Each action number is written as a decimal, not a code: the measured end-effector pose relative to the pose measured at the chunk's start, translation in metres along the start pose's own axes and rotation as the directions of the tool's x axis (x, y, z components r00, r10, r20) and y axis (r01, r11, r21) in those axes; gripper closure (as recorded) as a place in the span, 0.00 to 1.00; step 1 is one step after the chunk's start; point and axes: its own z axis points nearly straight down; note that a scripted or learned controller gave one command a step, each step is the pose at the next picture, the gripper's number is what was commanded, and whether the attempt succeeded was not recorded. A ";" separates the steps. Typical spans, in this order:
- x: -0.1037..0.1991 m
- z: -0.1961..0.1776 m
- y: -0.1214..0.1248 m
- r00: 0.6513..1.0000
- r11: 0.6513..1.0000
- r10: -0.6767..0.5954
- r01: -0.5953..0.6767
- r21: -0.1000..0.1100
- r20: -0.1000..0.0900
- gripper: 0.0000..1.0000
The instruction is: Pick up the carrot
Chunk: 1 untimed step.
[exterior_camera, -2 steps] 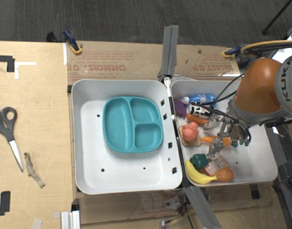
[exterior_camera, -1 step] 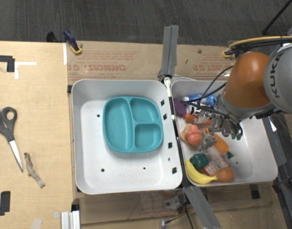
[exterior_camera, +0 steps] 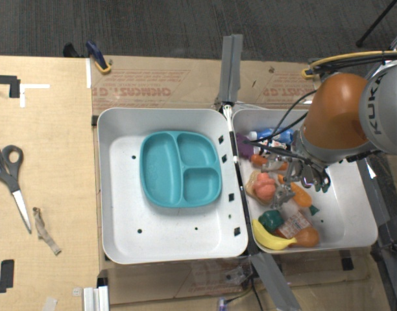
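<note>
The carrot [exterior_camera: 303, 197] looks like the short orange piece lying in the right bin [exterior_camera: 344, 229], partly hidden under the arm's wrist. My gripper [exterior_camera: 286, 188] reaches down into this bin just left of it, over the pile of toy food. The orange-banded wrist [exterior_camera: 335, 118] and cables cover much of the gripper, so its grasp is hidden. I see nothing clearly held.
Around the gripper lie a pink-orange peach-like fruit [exterior_camera: 262, 185], a yellow banana [exterior_camera: 271, 238], a green piece [exterior_camera: 271, 220], a round orange item [exterior_camera: 307, 238] and a wrapped packet [exterior_camera: 292, 224]. The left bin [exterior_camera: 117, 232] holds a teal divided plate [exterior_camera: 181, 168]. Scissors [exterior_camera: 12, 177] lie on the bench at left.
</note>
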 end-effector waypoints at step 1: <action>-0.003 -0.012 0.000 1.000 1.000 -0.003 0.003 0.002 0.008 1.00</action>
